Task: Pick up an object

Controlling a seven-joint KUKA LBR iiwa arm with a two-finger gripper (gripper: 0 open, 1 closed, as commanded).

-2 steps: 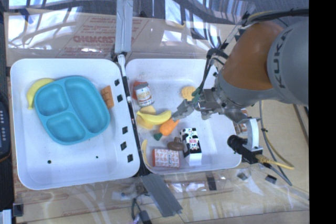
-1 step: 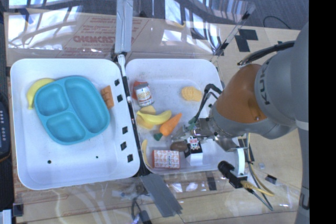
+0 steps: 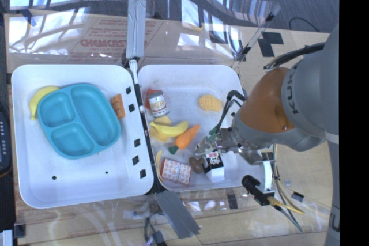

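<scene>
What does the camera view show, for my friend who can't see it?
A grey robot arm with an orange band reaches from the right, its gripper low over the right bin, near a banana, a carrot and a small can. The left bin holds a blue divided plate.

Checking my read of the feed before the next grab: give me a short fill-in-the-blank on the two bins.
1. The blue tray lies in the ____ bin.
2. The carrot lies against the ____ in the right bin.
3. The gripper is over the ____ bin.
4. The tray has ____ compartments.

Missing words: left; banana; right; three
</scene>
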